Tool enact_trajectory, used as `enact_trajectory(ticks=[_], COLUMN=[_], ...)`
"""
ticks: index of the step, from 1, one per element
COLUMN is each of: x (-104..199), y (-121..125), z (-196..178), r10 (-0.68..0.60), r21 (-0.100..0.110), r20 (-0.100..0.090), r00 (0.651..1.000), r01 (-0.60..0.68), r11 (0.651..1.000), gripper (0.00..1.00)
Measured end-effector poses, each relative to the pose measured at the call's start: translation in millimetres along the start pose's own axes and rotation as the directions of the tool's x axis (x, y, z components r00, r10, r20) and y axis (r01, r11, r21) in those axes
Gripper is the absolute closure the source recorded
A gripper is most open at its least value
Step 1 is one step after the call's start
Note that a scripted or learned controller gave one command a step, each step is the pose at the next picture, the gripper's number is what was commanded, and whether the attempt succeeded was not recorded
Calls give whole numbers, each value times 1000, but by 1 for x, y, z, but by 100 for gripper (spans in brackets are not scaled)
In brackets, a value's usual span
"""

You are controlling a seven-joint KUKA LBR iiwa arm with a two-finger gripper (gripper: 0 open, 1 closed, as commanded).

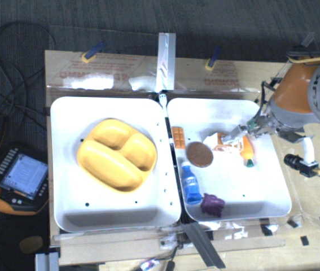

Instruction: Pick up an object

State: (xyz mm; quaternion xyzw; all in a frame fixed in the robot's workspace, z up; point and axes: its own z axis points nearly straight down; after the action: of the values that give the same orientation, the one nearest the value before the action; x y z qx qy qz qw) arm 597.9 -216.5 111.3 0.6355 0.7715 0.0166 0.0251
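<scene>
I reach in from the right over the far right corner of the right bin (284,199), my grey arm with its orange band hanging above the bench. My gripper (249,127) sits low at the bin's right side, just above an orange carrot-like toy (248,151) with a green tip and close beside an orange-and-white packet (226,144). How wide my hand stands, and whether it has hold of anything, I cannot tell from this angle.

The things I might lift lie spread across the right bin. A brown disc (200,154) rests near the middle, just left of the packet. A small orange block (178,137) lies against the bin's left wall, farther back. A blue bottle (190,184) lies nearer, along the same wall, and a purple object (212,204) sits at the near edge, just right of the bottle.

The left bin (64,208) carries a large yellow lumpy object (117,154), well apart from my hand. Off the bench to the left, a handheld control pendant (18,179) lies on the dark floor among cables.
</scene>
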Motion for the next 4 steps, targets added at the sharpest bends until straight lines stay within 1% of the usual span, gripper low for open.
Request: enact_trajectory(ticks=[1,2,3,4], x=[5,6,7,6], y=[-31,-36,-41,-40], z=[-2,-1,16,8], r10=[-35,-85,-267,-266], r21=[-1,6,35,33], r20=[0,-2,-24,-20], r00=[999,996,964,964], r01=[35,85,267,266], r11=[999,996,963,963], gripper=[0,0,0,100])
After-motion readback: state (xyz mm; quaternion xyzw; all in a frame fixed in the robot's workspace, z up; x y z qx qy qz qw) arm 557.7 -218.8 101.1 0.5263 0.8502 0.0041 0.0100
